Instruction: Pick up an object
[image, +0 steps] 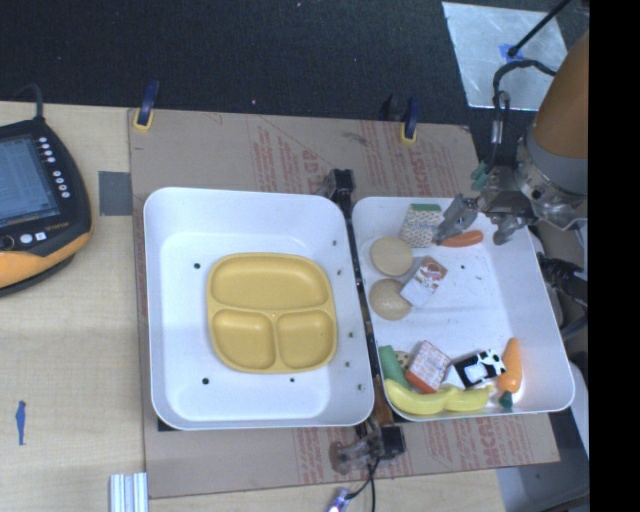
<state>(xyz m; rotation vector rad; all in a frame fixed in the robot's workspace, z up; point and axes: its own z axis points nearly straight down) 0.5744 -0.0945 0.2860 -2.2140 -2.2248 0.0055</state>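
The arm reaches in from the right, and its jaws hang over the far part of the right bin. The two fingers stand well apart, one toward the left by a small green-topped box and one toward the right. Just beneath and between them lies a small orange carrot on the bin floor; whether the fingers touch it cannot be told, and nothing is seen clamped between them.

Nearer in the same bin, two round tan biscuits lie one behind the other along the left wall, with a small red and white packet just beside them on the right. Along the near edge lies a cluster: a green piece at the left, a yellow banana along the rim, a red and tan box above it, a black and white toy, and a second orange carrot standing roughly upright at the right end.

The left bin holds a yellow divided plate with three compartments, set about in its middle.

Both bins rest on a sheet of brown cardboard clipped to the bench. At the far left of the bench sits a control tablet with an orange rim and a dark screen.
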